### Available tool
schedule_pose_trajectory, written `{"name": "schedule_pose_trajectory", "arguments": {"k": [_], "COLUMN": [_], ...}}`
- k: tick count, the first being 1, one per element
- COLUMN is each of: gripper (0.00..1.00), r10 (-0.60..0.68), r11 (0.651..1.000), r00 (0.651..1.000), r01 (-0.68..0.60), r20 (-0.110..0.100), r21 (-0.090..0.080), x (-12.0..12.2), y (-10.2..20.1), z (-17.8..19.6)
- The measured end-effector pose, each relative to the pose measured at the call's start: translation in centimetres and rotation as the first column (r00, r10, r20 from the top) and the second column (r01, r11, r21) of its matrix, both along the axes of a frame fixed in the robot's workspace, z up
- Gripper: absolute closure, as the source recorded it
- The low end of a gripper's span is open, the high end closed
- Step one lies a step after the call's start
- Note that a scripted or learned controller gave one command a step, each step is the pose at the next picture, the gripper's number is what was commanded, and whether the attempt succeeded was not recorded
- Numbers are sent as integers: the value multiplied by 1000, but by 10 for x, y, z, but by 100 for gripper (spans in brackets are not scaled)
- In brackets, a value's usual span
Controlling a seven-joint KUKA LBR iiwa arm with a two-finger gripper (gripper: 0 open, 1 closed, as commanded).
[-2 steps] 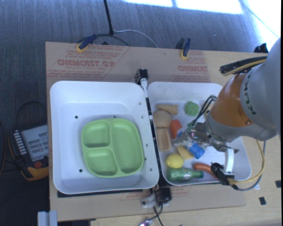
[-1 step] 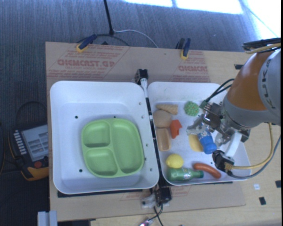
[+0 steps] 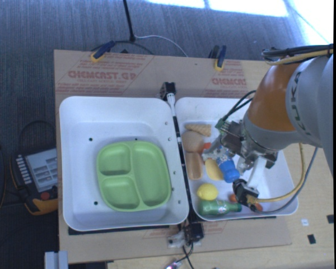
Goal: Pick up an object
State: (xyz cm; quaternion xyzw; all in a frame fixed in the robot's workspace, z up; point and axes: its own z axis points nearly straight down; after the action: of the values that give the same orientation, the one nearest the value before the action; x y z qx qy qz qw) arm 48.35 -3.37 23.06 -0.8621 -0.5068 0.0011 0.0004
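This looks like a robotics lab rather than a home or shop: a grey and orange industrial arm (image 3: 291, 102) reaches over a bench (image 3: 101, 69) topped with a sheet still in its printed protective paper and held by spring clamps (image 3: 102, 50). Two shallow white bins (image 3: 73, 150) sit side by side on it, cables (image 3: 294, 189) trail from the arm's wrist, and a handheld control pendant (image 3: 36, 170) lies on the grey carpet (image 3: 22, 49) beside the bench
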Motion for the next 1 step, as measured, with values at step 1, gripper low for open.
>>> {"name": "schedule_pose_trajectory", "arguments": {"k": [1], "gripper": [100], "r10": [-64], "r11": [998], "r00": [998], "r01": [64], "r20": [-2], "r21": [0], "x": [-1], "y": [1], "z": [-32]}}
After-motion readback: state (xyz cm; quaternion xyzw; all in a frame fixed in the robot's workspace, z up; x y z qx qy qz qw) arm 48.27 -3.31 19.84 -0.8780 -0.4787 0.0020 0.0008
